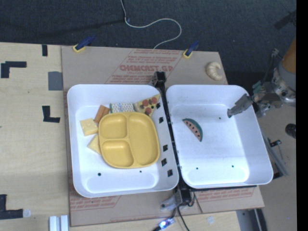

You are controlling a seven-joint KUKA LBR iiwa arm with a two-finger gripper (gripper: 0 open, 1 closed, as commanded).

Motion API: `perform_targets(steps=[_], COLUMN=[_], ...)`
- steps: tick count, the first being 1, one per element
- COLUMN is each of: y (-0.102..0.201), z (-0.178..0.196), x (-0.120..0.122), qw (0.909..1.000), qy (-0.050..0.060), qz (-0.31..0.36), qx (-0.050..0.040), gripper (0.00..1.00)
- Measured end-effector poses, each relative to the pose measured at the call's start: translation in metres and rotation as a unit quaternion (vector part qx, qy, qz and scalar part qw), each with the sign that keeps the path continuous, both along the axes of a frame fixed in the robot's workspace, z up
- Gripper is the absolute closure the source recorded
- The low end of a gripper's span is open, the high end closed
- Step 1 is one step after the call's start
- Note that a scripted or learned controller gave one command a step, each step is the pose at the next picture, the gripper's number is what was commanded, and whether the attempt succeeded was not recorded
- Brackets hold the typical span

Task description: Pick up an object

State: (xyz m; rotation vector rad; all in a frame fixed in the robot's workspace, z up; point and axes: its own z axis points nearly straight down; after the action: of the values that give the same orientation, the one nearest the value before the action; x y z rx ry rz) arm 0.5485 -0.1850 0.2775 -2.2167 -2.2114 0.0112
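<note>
A watermelon slice [194,128] lies in the right bin [216,177], left of its middle. My gripper [240,106] hangs over that bin's right rim near the back, well to the right of the slice and apart from it, with nothing seen in it. In the left bin [79,172] a yellow divided plate [129,139] takes up the middle. Around its back and left edges lie a pizza slice [149,103], a brown cracker [101,113], a pale cheese square [88,127] and a yellow wedge [93,146].
A beige lump [215,70] rests on the cardboard behind the right bin. A white cable [154,25] loops across the dark floor at the back. Blue clamps [191,47] hold the cardboard's back edge. The divider [166,129] separates the two bins.
</note>
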Motion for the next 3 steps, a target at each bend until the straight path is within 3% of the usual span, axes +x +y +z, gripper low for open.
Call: perform_targets(steps=[1,3], y=[0.0,0.0], z=[0.006,-0.09], x=[0.002,0.016], qw=[1.0,1.0], qy=[-0.006,-0.004], qz=[0.002,0.002], qx=[-0.0013,-0.0013], gripper=[0.0,0.0])
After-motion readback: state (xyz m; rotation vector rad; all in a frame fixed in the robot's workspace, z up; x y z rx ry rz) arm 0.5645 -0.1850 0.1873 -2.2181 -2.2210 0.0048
